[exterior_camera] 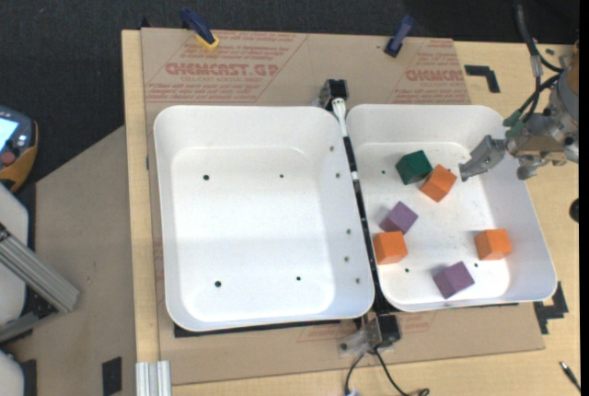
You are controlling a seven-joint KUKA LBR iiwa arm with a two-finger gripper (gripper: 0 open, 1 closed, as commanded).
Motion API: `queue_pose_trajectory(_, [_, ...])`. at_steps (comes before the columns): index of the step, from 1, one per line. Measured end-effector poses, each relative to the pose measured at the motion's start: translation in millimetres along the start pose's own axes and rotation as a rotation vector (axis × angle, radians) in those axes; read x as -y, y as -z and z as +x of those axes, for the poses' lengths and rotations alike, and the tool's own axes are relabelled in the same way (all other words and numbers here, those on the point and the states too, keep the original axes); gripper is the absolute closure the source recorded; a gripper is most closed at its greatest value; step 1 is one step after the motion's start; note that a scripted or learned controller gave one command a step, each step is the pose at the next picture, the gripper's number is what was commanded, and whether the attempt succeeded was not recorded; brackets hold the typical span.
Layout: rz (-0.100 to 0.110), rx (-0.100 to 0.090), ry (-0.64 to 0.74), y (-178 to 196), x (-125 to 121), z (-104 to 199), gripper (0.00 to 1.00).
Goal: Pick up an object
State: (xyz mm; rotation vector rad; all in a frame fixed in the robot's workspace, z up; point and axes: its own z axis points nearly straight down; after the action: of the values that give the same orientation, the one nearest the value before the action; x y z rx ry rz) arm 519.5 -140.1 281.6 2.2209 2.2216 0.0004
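Two grey fingers of the gripper (480,158) reach into the right bin (529,233) from its right side, and I cannot tell if they are spread or pressed together, because they look like one slanted grey shape. No object is seen between them, so I judge that nothing is picked up yet.

I take the upper orange cube (439,183) as the landmark, since it lies closest to the fingertips. It sits just left of them and a little below, very near but apart as far as I can see. The green cube (413,167) touches this orange cube, or almost touches it, on its upper left side. The purple cube (399,218) is below and to the left of it, and a second orange cube (390,247) lies further below, close to the wall shared with the left bin (184,136). A third orange cube (493,243) is below and to the right of the landmark, and another purple cube (453,279) is well below it, near the front rim.

All these are small cubes, so no long axis matters for the grasp. In my judgement the coming move depends on a short shift toward the left and down, to bring the fingers over the upper orange cube. The green neighbour may hinder one finger.
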Motion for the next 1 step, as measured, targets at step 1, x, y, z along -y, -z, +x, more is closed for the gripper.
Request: queue_pose_trajectory(1, [0.010,-0.003,0.002,-130.1,-29.8,11.0,0.00])
